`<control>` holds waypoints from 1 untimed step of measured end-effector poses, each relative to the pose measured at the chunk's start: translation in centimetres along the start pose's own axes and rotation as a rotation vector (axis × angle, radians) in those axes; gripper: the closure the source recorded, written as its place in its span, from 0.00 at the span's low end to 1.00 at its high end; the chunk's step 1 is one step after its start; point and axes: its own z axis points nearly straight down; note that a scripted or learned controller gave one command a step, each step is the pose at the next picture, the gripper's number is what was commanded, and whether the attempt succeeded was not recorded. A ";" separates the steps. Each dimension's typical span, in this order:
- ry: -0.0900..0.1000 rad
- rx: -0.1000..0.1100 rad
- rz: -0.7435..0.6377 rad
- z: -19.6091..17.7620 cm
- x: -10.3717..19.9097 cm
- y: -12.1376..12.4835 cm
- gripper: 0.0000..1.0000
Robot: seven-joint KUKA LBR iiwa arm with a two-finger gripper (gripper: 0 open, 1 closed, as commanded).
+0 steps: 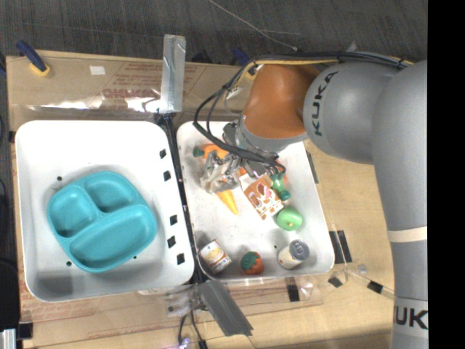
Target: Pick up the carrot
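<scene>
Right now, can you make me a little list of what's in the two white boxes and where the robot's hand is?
left bin: a teal divided plate
right bin: carrot, green apple, small can, strawberry, snack packet, small grey jar
gripper: low over the right bin's upper part, just above the carrot
carrot held: not that I can see; it lies on the bin floor

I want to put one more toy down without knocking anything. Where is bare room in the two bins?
The left bin has bare floor all around the teal divided plate, widest along its top edge. The right bin is crowded: gripper, carrot, snack packet, green apple, can, strawberry. A small bare patch lies between carrot and can.
</scene>
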 end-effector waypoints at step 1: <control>0.005 -0.003 0.087 0.2 3.9 2.0 0.00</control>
